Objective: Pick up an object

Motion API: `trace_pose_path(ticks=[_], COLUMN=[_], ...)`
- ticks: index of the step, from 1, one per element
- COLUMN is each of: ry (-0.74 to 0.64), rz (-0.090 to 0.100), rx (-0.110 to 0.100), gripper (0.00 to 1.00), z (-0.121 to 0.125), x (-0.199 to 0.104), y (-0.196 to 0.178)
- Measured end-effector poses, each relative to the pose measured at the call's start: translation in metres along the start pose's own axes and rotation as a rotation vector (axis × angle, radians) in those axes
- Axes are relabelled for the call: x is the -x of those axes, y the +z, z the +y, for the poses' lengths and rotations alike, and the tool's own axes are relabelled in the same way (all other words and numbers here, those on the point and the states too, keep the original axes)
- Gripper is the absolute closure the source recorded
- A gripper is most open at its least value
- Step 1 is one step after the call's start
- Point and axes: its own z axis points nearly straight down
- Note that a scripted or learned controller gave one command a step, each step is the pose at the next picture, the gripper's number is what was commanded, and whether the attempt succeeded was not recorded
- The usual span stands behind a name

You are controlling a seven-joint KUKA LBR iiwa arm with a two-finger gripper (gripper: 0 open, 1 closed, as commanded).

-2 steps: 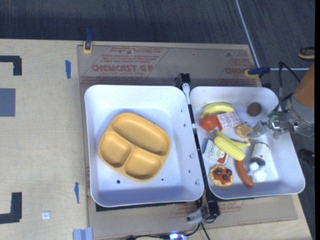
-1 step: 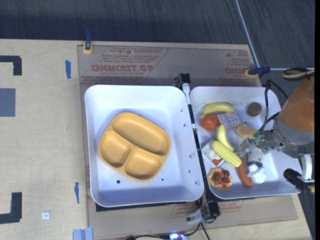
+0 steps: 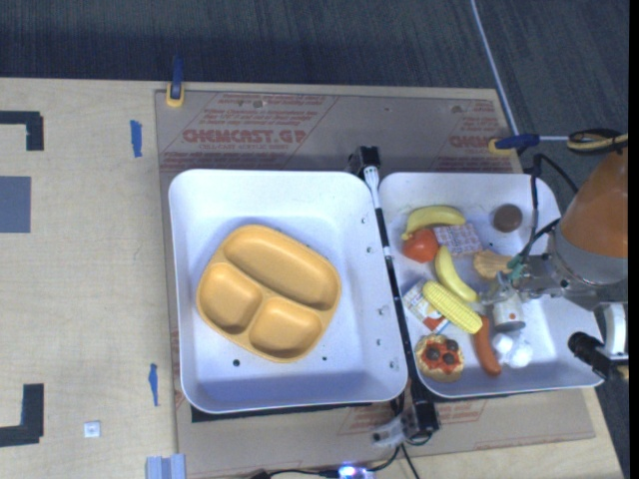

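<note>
Two bins on the table; fingers (image 3: pixel 511 285) low over right bin (image 3: pixel 559 372) clutter, state unclear; corn (image 3: pixel 451 306), sausage (image 3: pixel 486 351), banana (image 3: pixel 454 273) packed tight; likely glancing miss or double grab

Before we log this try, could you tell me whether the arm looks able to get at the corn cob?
Probably yes: the corn lies on top, uncovered, in the right bin, with the claw close beside it.

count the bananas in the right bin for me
2. One banana lies at the far end of the right bin, above the tomato. The other banana lies slantwise mid-bin, beside the corn cob. The arm covers part of the bin, so more could be hidden.
</note>
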Motion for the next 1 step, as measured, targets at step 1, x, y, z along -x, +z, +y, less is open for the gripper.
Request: trace_pose_path(ticks=[1], ry=[-0.003], rz=[0.004], rx=[-0.015], gripper=[1.0], z=[-0.0096], x=[-0.0631], y=[-0.0874])
